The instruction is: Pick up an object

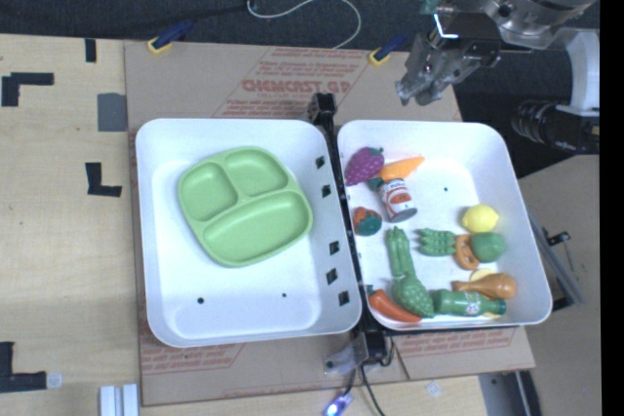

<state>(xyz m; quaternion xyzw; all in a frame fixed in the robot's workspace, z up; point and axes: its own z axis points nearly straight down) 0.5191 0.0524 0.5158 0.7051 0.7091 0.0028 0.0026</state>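
My gripper [417, 91] hangs above the far edge of the right bin [507, 161], with nothing between its fingers. In that bin lie several toy foods: purple grapes [364, 165], a carrot [403, 168], a small red-and-white can [397, 198], a strawberry [367, 221], a lemon [480, 218], a green cucumber [398, 251], and more green and orange pieces along the near side. The left bin [166, 297] holds a green divided plate [246, 205].
The two bins meet at a black hinged seam [336, 209]. They rest on a cardboard sheet [283, 78] over a wooden bench. A white cable [292, 10] loops across the dark surface behind.
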